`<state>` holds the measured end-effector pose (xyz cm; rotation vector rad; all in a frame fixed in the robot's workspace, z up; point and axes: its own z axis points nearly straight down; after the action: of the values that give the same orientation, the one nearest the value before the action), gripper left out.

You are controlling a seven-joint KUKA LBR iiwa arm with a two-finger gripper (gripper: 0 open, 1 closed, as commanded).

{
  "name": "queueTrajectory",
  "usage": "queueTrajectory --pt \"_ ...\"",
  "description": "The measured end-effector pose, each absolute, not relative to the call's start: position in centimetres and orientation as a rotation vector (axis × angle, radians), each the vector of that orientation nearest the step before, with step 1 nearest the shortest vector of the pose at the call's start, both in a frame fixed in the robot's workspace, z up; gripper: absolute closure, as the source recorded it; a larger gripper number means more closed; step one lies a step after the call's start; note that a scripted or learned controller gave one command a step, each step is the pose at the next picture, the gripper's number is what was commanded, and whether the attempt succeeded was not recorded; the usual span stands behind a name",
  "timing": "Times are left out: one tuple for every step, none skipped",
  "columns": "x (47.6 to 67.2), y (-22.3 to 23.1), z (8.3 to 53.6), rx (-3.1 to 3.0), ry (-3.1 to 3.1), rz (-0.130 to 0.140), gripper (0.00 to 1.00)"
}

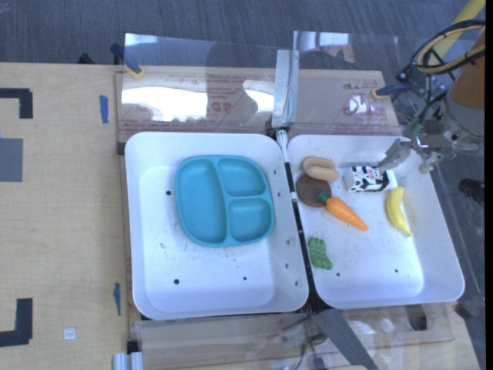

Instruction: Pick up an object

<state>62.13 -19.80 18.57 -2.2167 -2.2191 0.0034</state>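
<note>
Camera view, from the left edge inward: the shallow white plastic left bin [154, 284] sits well to the left of the gripper and carries a turquoise plastic divided plate [225, 200] with three compartments, lying flat toward the bin's upper middle. Dark specks dot the bin floor around the plate.

Across the central divider, the shallow white plastic right bin [400, 284] lies under and just left of the gripper. Nearest the divider, well left of the gripper, a tan bread-roll-shaped toy [320, 167] rests on the upper edge of a round brown disc-shaped toy [310, 190]. An orange toy carrot with a green top [344, 211] touches the disc's lower right side and points away down-right. Below these, farther from the gripper, a small green leafy toy [319, 253] lies alone on the bin floor. Just left of and below the gripper stands a small white carton with black cow patches and a blue label [368, 178]. A yellow toy banana [397, 210] lies below the gripper, close beside the carton's lower right corner.

The two-finger metal gripper [408, 151] hangs over the bin's upper right, its tip just beside the carton's upper right corner. Whether its fingers are spread or closed cannot be told, and nothing is seen held.
</note>
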Motion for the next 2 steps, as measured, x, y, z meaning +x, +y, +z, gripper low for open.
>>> queueTrajectory --pt "59.6 -21.33 9.87 -1.931 -2.474 -0.011 0.0" --pt "59.56 -21.36 10.69 -1.933 -2.474 -0.008 1.0"
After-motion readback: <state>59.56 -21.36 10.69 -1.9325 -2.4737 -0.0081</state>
